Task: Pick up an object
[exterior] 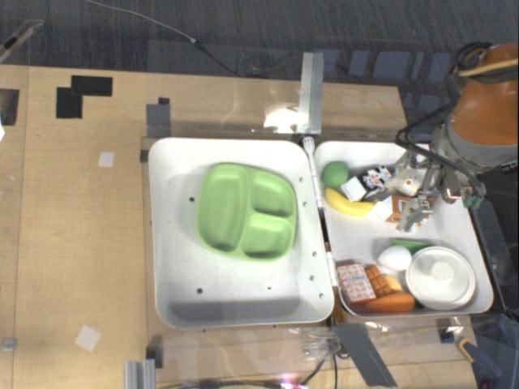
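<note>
The right bin point(466, 217) holds several objects: a green ball point(334, 173), a yellow banana point(349, 205), a white egg-like piece point(395, 258), a white bowl point(440, 277), a patterned card point(352, 280) and an orange carrot point(389, 303). My gripper point(412, 201) hangs over the upper middle of this bin, just right of the banana, above small black-and-white and orange items point(375, 178). Nothing shows between its fingers.
The left bin point(174, 298) carries a green divided tray point(246, 210). A metal post point(311, 91) stands behind the wall between the bins. Cables trail from the arm point(486, 108) at the right edge.
</note>
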Tool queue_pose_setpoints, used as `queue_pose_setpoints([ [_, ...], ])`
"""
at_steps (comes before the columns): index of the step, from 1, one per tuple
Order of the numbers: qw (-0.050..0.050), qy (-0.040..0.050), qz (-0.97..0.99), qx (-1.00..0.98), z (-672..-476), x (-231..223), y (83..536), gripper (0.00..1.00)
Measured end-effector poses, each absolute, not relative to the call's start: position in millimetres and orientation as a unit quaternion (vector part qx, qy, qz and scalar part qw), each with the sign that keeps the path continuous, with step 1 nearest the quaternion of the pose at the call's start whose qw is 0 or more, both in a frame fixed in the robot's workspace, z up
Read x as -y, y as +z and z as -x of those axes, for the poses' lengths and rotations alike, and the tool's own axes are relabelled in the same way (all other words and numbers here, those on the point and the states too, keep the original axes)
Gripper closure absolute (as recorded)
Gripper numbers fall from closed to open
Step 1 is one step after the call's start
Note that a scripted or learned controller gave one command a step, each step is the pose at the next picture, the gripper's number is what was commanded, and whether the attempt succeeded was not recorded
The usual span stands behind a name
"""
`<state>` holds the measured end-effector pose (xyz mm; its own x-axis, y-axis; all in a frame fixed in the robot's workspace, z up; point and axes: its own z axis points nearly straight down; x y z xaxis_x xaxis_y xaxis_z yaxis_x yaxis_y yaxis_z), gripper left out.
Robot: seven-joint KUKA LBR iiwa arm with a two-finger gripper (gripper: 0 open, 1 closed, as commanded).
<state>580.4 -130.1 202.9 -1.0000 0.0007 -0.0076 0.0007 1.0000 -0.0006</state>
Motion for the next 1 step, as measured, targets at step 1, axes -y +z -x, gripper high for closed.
queue_pose_setpoints([
  [1,0.016,-0.0019,-0.019,-1.0,-606.5,123.6,128.6,0.0],
])
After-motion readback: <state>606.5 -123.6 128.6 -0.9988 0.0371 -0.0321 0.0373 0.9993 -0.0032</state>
